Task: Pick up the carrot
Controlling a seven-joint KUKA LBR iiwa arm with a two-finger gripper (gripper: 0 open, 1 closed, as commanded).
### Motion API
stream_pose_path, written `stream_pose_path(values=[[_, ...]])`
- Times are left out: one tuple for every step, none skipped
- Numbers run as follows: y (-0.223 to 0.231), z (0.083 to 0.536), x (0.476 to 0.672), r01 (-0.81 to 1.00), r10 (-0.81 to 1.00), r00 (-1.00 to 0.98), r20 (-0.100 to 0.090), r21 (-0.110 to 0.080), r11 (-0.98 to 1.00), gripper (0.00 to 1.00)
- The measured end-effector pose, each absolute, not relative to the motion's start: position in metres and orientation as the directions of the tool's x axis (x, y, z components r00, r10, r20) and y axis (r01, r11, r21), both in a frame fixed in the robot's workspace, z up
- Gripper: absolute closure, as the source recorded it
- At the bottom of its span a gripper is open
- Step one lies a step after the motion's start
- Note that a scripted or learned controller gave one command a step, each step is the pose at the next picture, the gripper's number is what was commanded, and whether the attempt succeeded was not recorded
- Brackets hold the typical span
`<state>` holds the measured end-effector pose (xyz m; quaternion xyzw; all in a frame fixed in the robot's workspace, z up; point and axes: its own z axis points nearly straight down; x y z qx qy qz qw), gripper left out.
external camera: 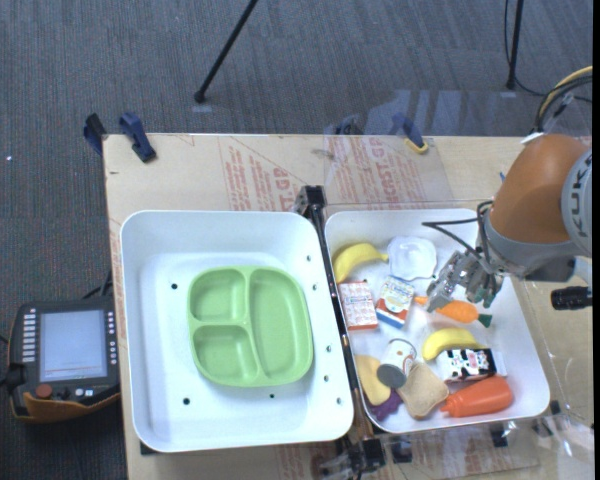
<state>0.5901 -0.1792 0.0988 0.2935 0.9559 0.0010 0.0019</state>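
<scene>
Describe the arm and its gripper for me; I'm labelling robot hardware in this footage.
The arm is grey with a broad, rounded orange band above the wrist, and dark lettering shows on the grey shell at the right. A thin dark cable loops along the wrist. The gripper is small, metallic grey with dark parts.

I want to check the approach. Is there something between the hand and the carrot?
In the camera view, nothing: the hand hangs right above the carrot, apparently touching its upper edge.
</scene>
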Motion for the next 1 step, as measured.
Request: stream_pose_path(values=[[-0.1629, 0.1402, 0.5706, 0.728, 0.728, -0.686, -0.002, 0.002, 0.686, 1.00]])
